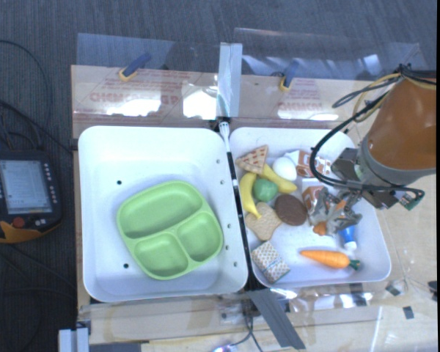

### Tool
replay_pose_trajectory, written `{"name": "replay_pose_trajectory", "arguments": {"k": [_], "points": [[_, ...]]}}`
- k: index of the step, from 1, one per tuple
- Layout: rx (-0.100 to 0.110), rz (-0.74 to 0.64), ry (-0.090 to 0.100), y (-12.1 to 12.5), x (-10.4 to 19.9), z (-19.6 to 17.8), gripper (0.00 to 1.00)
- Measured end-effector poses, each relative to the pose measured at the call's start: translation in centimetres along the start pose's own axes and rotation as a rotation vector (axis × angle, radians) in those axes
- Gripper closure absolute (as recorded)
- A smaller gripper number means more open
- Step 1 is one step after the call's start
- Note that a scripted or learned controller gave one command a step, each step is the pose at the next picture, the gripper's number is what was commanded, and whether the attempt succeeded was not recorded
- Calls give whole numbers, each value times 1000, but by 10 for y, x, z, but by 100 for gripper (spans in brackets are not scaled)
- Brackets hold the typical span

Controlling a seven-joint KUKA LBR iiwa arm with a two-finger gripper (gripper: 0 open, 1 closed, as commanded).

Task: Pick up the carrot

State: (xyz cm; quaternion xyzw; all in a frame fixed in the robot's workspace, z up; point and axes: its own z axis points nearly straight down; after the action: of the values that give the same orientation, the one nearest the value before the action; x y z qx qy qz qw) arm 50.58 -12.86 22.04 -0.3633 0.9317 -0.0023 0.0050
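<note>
The gripper [330, 213] hangs low over the right bin [378, 259] amid small clutter, and whether it is open or closed on anything cannot be told. The carrot [325, 257] lies flat and apart just below it, near the bin's front wall, green top to the right. It looks light, stiff and smooth, likely slippery; a hold across the thick orange middle seems soundest.

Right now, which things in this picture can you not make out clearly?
- Gripper, camera view: finger state unreadable against clutter.
- Items beneath the gripper: blurred, partly hidden by it.
- Arm: cut off by the right edge.
- Carrot: clear, lying apart from the gripper.
</note>
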Motion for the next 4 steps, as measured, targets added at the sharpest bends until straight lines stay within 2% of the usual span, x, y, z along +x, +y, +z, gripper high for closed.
{"name": "replay_pose_trajectory", "arguments": {"k": [1, 2, 3, 4], "points": [[-8, -1, 4, 2, 1, 4, 0], [10, -72, -9, -12, 24, 117, 0], [14, -239, -4, 9, 8, 128, 0], [14, -136, -5, 22, 1, 128, 0]]}}
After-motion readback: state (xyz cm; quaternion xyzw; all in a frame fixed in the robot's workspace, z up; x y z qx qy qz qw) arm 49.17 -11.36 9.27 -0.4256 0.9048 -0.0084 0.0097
